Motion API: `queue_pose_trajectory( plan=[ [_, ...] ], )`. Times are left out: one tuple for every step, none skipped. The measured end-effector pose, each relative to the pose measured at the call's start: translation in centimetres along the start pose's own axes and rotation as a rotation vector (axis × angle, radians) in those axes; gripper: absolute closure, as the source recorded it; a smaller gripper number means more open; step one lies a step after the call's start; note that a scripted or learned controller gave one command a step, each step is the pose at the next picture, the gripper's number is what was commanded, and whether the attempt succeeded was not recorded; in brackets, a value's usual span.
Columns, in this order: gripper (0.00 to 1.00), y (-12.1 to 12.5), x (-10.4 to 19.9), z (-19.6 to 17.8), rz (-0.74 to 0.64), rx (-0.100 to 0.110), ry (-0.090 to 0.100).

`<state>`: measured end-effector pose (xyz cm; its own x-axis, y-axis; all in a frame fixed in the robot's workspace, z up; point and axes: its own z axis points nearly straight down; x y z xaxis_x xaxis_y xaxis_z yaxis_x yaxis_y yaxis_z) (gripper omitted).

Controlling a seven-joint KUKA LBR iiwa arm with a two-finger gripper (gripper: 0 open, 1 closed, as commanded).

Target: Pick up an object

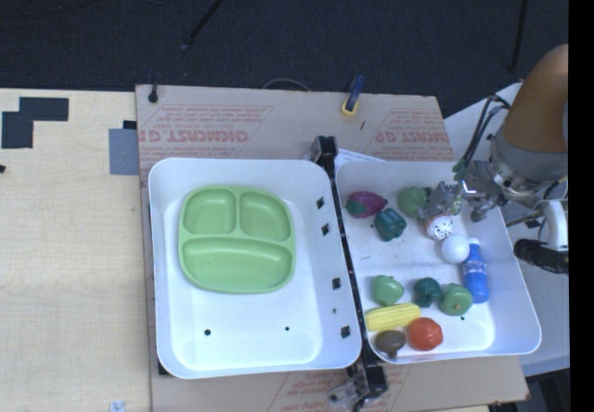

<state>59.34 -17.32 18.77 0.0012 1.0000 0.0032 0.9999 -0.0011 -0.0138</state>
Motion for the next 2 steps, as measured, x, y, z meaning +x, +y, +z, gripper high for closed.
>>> queue_pose_trajectory(
  plan=[
    [0.00,0.3,0.0,-0.7,-0.001,-0.012,-0.002],
    [0.00,-0.1,-0.1,3.7,-0.002,-0.009,-0.002]
  ],
)
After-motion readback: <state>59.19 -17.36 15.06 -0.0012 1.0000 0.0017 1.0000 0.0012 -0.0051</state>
